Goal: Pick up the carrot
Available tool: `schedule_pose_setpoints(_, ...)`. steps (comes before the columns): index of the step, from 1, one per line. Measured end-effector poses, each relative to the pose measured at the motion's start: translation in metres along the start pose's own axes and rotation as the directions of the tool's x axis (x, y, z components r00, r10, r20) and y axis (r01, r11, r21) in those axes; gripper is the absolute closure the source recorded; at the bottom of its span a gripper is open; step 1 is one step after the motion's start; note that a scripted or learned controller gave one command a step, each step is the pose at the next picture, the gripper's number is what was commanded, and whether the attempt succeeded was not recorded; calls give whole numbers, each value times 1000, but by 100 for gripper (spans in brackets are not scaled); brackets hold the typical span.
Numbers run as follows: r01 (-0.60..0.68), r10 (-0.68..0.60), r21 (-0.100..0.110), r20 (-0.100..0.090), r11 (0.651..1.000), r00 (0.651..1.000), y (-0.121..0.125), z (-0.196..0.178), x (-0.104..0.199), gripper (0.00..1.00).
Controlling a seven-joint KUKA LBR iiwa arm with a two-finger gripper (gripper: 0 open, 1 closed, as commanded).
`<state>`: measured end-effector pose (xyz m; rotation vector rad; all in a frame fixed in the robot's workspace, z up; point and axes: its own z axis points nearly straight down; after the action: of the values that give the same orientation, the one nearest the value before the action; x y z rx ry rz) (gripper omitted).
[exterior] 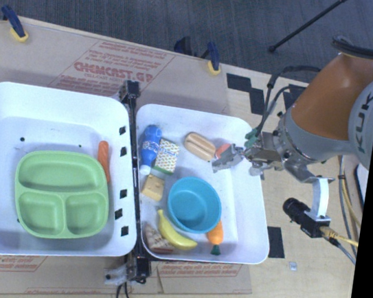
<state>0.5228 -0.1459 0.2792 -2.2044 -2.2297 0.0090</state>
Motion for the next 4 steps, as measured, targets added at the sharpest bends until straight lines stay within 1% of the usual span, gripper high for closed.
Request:
schedule_pose_setpoints(1, 17, -17, 12, -4, 1000, 1000, -49, 136, -22, 0)
schedule_pose_setpoints(2, 224, -224, -3, -3, 975, 975, -45, 187, -54, 0)
schedule_pose_setpoints(3, 234, -234, -7, 1, 972, 972, -42, 175, -55, 100)
schedule_pose_setpoints(4, 13, -13, -1, -1, 1000, 1000, -45, 120, 0, 100)
